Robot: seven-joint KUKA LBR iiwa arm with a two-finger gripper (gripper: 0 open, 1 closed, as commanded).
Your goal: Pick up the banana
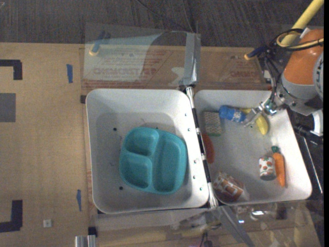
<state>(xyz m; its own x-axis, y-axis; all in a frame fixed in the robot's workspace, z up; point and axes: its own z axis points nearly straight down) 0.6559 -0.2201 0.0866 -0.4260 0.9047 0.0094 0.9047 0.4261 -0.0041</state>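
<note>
The yellow banana (262, 124) lies near the back right of the right bin (300, 158), its upper end partly hidden by the gripper. My gripper (259, 113) hangs just over that end of the banana, reaching in from the right below the orange band. A blue bottle (232, 113) lies close to the gripper's left.
The right bin also holds a grey sponge (212, 122), a red object (207, 146) at its left wall, a patterned cup (266, 167), a carrot (279, 169) and a wrapped packet (229, 187). In the left bin (103, 138) sits a teal divided plate (153, 159).
</note>
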